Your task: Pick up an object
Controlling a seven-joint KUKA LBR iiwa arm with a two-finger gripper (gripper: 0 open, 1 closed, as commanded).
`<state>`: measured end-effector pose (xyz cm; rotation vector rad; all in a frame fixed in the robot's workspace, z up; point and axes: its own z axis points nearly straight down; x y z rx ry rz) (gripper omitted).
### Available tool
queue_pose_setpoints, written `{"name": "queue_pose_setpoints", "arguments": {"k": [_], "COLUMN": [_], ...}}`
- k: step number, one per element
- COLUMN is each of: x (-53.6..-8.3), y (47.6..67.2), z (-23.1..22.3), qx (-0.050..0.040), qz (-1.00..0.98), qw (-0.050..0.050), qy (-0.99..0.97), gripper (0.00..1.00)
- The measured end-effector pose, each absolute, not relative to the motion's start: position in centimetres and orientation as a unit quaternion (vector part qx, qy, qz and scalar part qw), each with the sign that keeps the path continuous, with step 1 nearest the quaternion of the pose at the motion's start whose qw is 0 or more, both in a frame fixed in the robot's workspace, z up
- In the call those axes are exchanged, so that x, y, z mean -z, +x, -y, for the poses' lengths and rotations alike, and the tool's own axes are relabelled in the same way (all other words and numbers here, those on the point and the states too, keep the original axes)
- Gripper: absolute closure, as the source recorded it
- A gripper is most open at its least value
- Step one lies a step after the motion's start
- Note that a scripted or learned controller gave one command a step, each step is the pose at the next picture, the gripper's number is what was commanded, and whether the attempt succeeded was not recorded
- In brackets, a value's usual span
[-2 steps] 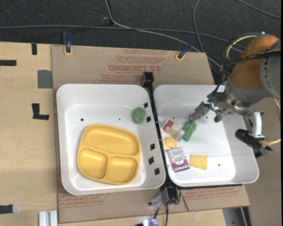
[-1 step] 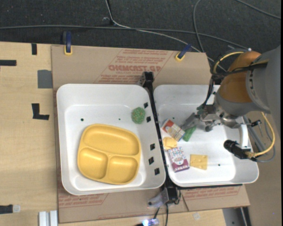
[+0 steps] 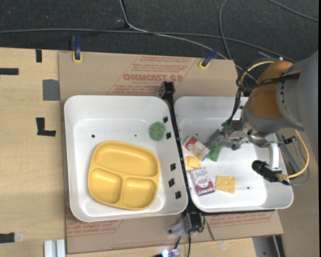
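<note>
Two bins (image 3: 75,143), gripper (image 3: 214,143) nr divider (image 3: 174,138)

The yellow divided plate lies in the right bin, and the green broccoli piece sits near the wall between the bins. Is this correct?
Not quite. In the camera view the yellow divided plate lies in the left bin, not the right one. The rest holds: the green broccoli piece sits near the wall between the bins.

Light wooden bench (image 3: 21,159), black tape marks on its left part. A brown cardboard sheet with red print (image 3: 144,74) lies flat on it, clamped at the far edge. Two shallow white plastic bins, left (image 3: 75,143) and right (image 3: 273,199), sit side by side on the sheet, touching.
</note>
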<state>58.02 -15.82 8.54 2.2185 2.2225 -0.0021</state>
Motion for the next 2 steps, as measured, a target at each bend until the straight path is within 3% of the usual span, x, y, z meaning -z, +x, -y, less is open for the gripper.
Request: {"name": "queue_pose_setpoints", "arguments": {"k": [1,2], "x": [-9.6,-15.7], "y": [58.1,58.7], "z": [15.9,15.2], "qx": [0.0003,-0.0013], "qz": [-0.708,-0.708], "qw": [0.002,0.002], "qy": [0.706,0.706], "gripper": [1.00,1.00]}}
